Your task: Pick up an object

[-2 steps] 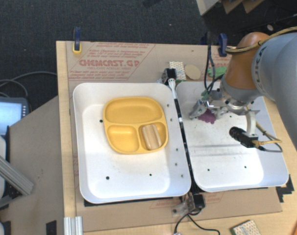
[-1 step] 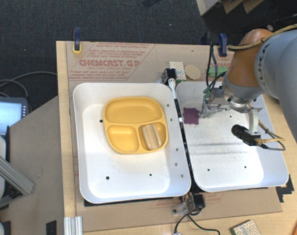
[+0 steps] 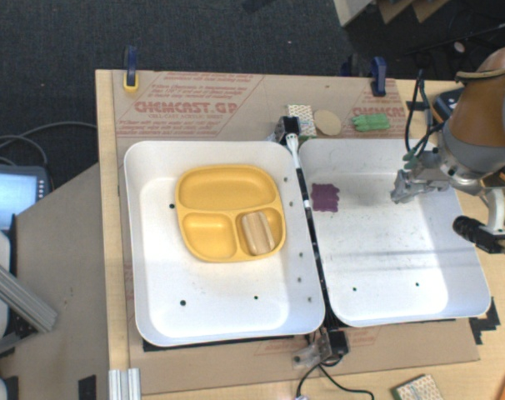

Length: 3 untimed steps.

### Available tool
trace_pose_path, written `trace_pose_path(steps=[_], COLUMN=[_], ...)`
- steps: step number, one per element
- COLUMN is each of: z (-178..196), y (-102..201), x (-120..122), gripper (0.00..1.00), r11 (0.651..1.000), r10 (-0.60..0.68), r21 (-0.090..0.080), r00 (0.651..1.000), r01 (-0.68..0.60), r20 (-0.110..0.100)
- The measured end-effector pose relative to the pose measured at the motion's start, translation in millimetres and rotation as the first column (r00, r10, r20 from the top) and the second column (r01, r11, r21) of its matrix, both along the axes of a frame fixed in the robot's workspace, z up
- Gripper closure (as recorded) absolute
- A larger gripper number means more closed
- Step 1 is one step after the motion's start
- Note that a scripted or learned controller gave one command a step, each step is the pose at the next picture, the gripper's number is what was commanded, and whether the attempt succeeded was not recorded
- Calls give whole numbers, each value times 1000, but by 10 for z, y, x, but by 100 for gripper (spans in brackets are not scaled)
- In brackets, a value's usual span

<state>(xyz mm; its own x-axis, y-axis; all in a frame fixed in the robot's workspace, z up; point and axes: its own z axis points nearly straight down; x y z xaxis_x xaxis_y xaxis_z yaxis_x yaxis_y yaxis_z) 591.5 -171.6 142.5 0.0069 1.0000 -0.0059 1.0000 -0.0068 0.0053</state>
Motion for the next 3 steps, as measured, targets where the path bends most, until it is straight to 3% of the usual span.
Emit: trace_pose_path(steps=[1, 2, 3], z=[1169, 920, -55], y=[-534, -148, -534], x=[-228, 73, 115], gripper=[100, 100, 100], r11=[1000, 1000, 1000], r10=[2, 11, 4], r21=[-3, 5, 8], r00=[1000, 1000, 1000], r01=[-2, -11, -4], r20=[8, -2, -16])
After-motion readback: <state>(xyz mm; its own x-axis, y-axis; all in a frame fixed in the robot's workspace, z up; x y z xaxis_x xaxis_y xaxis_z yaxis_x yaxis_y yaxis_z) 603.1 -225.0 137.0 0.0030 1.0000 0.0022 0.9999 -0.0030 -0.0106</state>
